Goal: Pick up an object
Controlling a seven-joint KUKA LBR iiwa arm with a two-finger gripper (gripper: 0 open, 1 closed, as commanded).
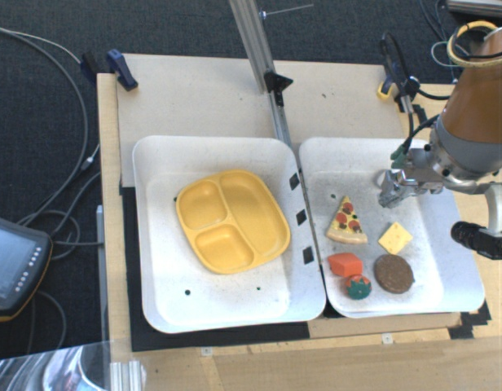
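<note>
while my arm (471, 112) reaches in from the right edge, its orange band sits above the grey wrist and my claw (391, 187) hangs over the upper part of the right bin (446, 296). i cannot tell how far the claw is open, and nothing shows between its tips. i can read no writing or label on anything.

below the claw and apart from it, the toy food lies in the right bin: a pizza slice (346, 221) with its tip pointing up toward the far rim and its long axis running near to far, a yellow cheese block (395, 239) turned like a diamond, a brown cookie (394, 274), a red piece (345, 264) and a small tomato (358, 287) just beside it. a yellow divided plate (231, 219) lies tilted in the left bin (161, 300).
</note>
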